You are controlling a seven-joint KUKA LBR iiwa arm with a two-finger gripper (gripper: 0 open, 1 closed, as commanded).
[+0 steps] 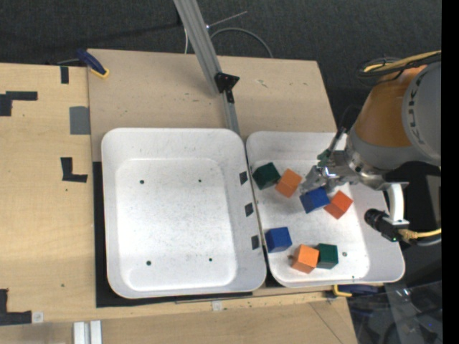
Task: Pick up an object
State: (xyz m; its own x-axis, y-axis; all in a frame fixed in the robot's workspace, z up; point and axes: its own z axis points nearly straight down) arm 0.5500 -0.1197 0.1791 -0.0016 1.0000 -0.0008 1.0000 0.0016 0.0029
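Note:
The right bin [373,264] holds several small blocks. A dark green block [266,175] and an orange block [288,183] lie near its left side. A blue block [314,201] and a red-orange block [339,205] sit in the middle, directly under my gripper [324,179]. The gripper hangs low over the blue block, its metal fingers close to that block's top edge. Nearer the front lie another blue block [278,238], an orange block [306,257] and a dark green block [328,255]. The arm's orange band [384,113] rises at the right.
The left bin [176,213] stands beside the right one, with black clips along their shared rim. A slanted metal pole [204,41] runs from the top down to the bins' rear junction. A cable and connector [387,224] hang at the right bin's edge.

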